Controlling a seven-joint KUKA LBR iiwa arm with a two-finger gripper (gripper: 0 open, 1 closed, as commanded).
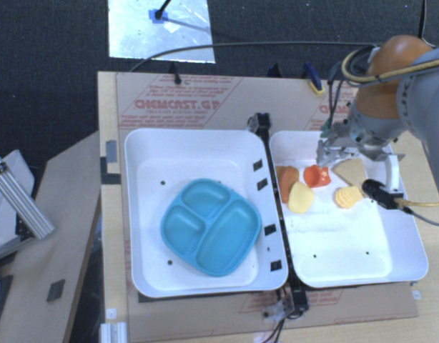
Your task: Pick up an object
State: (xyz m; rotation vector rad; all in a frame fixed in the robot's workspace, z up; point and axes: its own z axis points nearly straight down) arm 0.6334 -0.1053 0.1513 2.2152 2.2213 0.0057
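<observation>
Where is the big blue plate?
The blue plate lies in the left bin, near that bin's middle and front. The food pieces sit in the right bin, across the divider.

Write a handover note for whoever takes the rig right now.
Hand: low at the back of the right bin, above the red piece; grip state unreadable, nothing visibly held.
Right bin: orange piece, red piece, yellow piece, ridged yellow piece and tan wedge, clustered at the back.
Left bin: blue plate.
Done: no pick confirmed.
Left: grasp one piece and lift it.
</observation>
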